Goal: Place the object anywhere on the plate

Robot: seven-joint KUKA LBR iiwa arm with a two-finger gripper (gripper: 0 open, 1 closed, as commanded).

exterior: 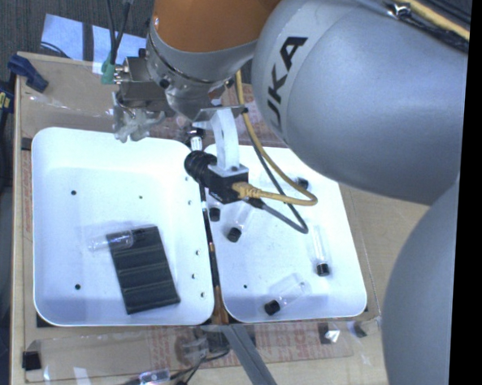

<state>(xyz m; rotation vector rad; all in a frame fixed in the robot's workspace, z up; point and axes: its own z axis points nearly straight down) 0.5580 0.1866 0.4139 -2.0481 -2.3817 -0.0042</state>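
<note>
a clear little tube [117, 240] lies on the dark plate [144, 269] in the left bin [53, 209], and the gripper [133, 126] hangs at the far edge.

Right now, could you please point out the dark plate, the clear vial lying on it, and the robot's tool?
Dark plate [146, 275]: camera view, middle of its ribbed top.
Clear vial [117, 240]: camera view, middle of its body.
Tool [132, 128]: camera view, between its fingertips, above the left bin's far rim.

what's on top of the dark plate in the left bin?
A clear vial lies across the upper left corner of the dark ribbed plate in the left bin. The rest of the plate's top is bare. Nothing under the plate can be seen.
</note>
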